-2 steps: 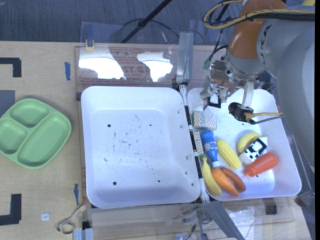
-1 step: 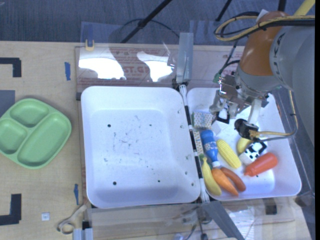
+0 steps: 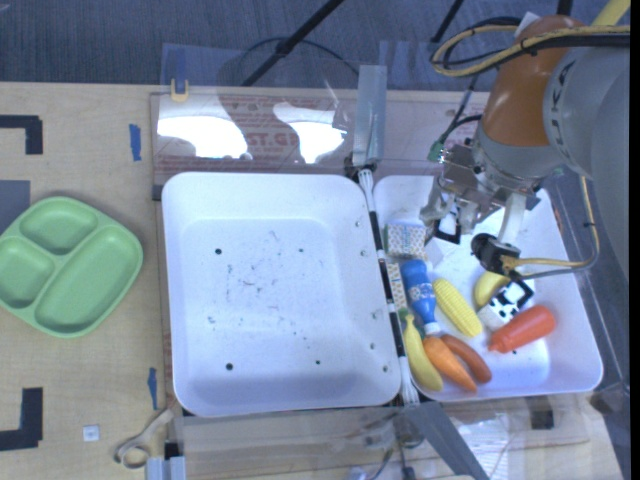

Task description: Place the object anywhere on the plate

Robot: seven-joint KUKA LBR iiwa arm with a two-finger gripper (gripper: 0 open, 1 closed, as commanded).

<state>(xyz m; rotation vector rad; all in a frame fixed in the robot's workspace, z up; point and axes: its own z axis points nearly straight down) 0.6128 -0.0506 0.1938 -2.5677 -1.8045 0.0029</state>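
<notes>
The arm [image 3: 570, 78] comes in from three o'clock, grey casing and orange band bright at the upper right, and its gripper [image 3: 447, 215] hangs low over the right bin [image 3: 570, 368], at the bin's eleven o'clock corner. The fingers [image 3: 437, 211] point down toward the bin floor with nothing visibly between them; whether they are parted or closed I cannot tell from this angle, as wrist hardware and cables crowd around them. Just below the gripper, toward seven o'clock, sits a small pale checkered block [image 3: 406, 237], close to the fingertips but apart from them. The toys cluster in the bin's lower half: a blue bottle [image 3: 420, 295] lying along the left wall, a corn cob [image 3: 457, 307] just beside it, a banana [image 3: 421, 356] at the bin's seven o'clock, a carrot [image 3: 449, 361] and a sausage [image 3: 470, 359] touching each other at six o'clock, an orange-red piece [image 3: 522, 329] toward four o'clock, and a black-and-white item [image 3: 508, 301] with something yellow [image 3: 488, 286] beside it near centre. The left bin [image 3: 270, 288] shows bare white floor with scuffs. The green plate [image 3: 66, 264], three compartments, rests on the wooden surface [image 3: 80, 398] far out at nine o'clock, well apart from both bins. Every object lies in the right bin.
</notes>
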